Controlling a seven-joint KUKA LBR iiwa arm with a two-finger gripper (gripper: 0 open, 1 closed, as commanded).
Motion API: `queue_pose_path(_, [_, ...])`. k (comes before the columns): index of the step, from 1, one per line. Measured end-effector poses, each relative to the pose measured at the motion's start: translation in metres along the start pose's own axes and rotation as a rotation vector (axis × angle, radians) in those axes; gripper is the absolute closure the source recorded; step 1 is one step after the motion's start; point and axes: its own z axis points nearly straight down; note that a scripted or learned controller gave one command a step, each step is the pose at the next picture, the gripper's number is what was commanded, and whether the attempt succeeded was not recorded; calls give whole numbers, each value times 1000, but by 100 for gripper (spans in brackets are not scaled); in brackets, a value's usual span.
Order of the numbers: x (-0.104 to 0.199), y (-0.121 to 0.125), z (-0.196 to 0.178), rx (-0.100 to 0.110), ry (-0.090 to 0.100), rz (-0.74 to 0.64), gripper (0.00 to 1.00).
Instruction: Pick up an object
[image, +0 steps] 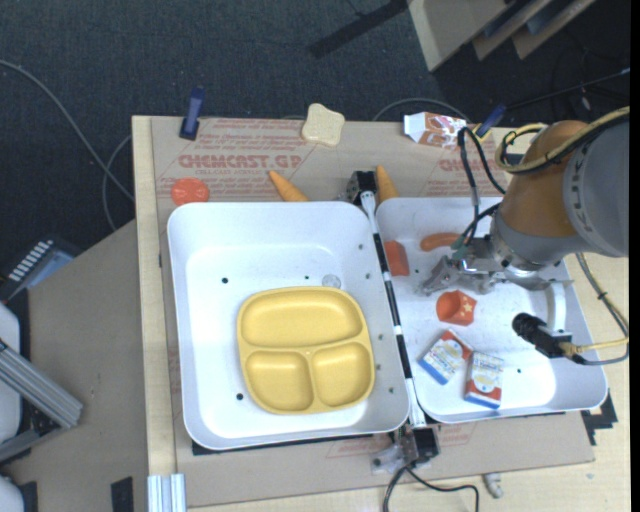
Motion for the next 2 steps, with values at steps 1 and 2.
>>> queue_pose_path(1, [25, -33, 0, 0, 1, -1, 0])
queue_pose_path(2, [24, -32, -10, -2, 0, 0, 100])
